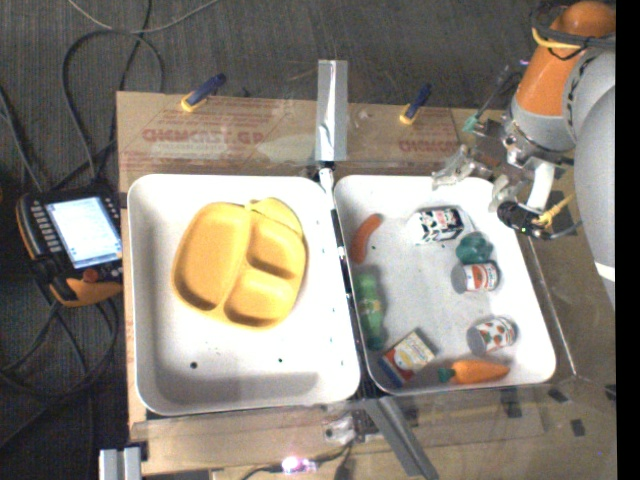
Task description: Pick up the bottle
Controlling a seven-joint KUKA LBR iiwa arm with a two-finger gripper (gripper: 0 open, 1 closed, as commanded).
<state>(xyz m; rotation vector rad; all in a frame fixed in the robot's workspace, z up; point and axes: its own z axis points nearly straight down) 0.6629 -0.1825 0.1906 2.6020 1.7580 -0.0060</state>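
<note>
against the right bin's left wall lies the bottle.

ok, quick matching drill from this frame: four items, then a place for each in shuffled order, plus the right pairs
Items:
1. green bottle
2. yellow divided tray
3. carrot
4. pincer

Places:
A. in the left bin
B. over the right bin's far right corner
C. along the right bin's left wall
D. by the right bin's near edge

Pairs: 1-C, 2-A, 3-D, 4-B
</note>
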